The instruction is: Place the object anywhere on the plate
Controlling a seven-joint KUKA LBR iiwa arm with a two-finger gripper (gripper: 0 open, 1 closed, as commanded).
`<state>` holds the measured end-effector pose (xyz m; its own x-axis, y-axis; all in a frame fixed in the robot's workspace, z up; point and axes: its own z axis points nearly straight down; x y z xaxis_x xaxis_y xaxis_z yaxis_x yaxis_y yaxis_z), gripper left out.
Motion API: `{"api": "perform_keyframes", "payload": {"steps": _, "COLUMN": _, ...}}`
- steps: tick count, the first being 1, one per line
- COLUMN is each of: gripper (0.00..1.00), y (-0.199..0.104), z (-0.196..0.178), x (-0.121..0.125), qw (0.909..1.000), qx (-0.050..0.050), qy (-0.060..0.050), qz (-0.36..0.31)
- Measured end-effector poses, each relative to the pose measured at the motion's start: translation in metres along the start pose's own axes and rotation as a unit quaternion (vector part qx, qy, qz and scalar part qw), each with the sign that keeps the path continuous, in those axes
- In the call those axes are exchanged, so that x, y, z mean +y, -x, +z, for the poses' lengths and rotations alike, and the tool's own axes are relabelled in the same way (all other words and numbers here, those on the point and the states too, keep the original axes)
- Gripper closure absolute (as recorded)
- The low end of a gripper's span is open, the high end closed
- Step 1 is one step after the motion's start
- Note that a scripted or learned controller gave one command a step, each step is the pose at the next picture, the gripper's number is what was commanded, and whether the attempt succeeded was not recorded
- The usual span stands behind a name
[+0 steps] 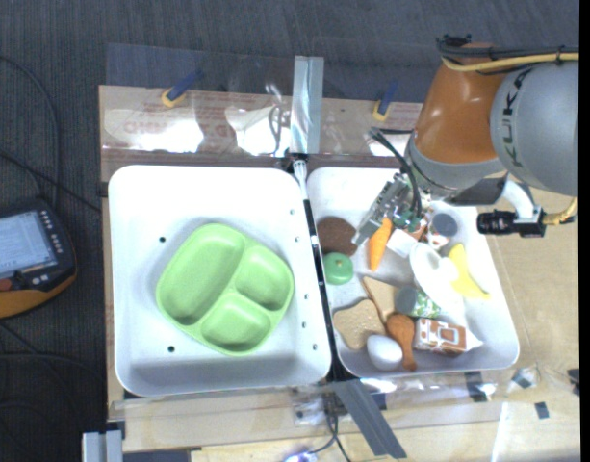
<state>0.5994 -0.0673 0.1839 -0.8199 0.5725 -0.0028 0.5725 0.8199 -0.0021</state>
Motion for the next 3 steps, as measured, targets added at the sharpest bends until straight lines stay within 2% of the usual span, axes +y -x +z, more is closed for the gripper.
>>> {"api": "perform_keyframes", "payload": {"steps": 1, "gripper": 1.00, "y": -0.096, "z": 0.000, "x": 0.058, "qw": 0.9955, "qx": 0.002, "qy": 0.002, "qz": -0.095}}
{"api": "perform_keyframes", "payload": {"steps": 2, "gripper": 1.00, "y": -0.144, "z": -0.004, "x": 0.048, "qw": 0.9997, "qx": 0.002, "qy": 0.001, "qz": -0.023}}
{"api": "perform_keyframes", "payload": {"steps": 3, "gripper": 1.00, "y": -0.145, "z": -0.015, "x": 0.117, "qw": 0.9979, "qx": 0.002, "qy": 0.000, "qz": 0.064}}
